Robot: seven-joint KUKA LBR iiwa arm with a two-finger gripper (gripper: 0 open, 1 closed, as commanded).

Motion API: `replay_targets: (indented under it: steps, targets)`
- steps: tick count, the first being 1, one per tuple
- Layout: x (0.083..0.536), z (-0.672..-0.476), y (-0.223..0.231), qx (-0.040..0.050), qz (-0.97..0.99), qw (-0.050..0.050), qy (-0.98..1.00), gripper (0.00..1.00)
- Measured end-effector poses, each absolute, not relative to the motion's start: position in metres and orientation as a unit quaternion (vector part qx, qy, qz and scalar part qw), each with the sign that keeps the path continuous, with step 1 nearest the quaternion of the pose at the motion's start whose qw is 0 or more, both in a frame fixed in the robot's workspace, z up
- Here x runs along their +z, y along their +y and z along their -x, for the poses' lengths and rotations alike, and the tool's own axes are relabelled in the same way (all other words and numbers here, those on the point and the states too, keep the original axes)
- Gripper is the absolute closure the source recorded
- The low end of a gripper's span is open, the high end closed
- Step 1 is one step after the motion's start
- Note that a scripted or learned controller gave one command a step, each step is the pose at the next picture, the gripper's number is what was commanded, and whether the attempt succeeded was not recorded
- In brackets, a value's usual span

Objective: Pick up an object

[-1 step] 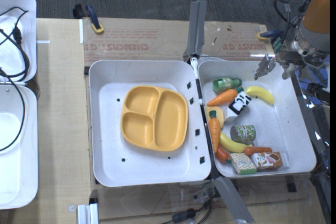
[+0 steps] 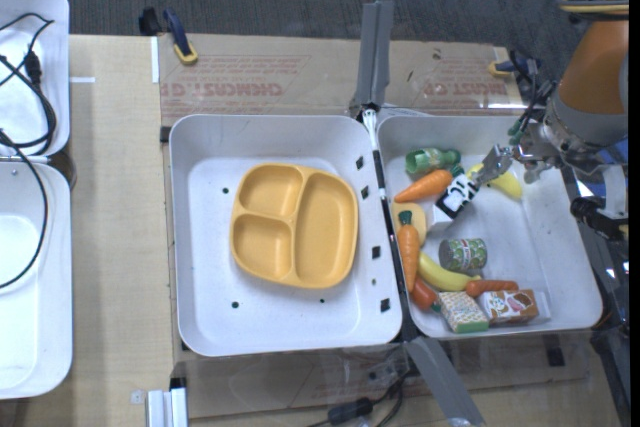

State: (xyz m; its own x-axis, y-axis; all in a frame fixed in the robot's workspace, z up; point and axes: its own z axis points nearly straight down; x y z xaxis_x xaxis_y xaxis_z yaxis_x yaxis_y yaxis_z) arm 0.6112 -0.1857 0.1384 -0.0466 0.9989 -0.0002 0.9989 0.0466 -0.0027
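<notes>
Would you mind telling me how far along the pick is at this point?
Done: the hand is lowered into the right bin, by the black-and-white item. In hand: no object visibly between its fingers. Left: grasping and lifting one; the carrot and banana lie in the bin.

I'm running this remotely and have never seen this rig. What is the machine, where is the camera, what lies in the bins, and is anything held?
One camera looks down at a slant on two white bins. The grey arm with an orange band reaches in from the right. Its end effector hangs over the right bin, above toy food: carrots, a banana, a green can and small boxes. A black-and-white item sits just below its tip; I cannot tell whether it is gripped. The left bin bears a yellow divided plate.
</notes>
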Motion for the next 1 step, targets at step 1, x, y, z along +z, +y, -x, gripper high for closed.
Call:
replay_targets:
  steps: [1]
  targets:
    - [0.0949, -0.6129, -0.2109, -0.0023, 0.661, -0.002, -0.750, 0.00]
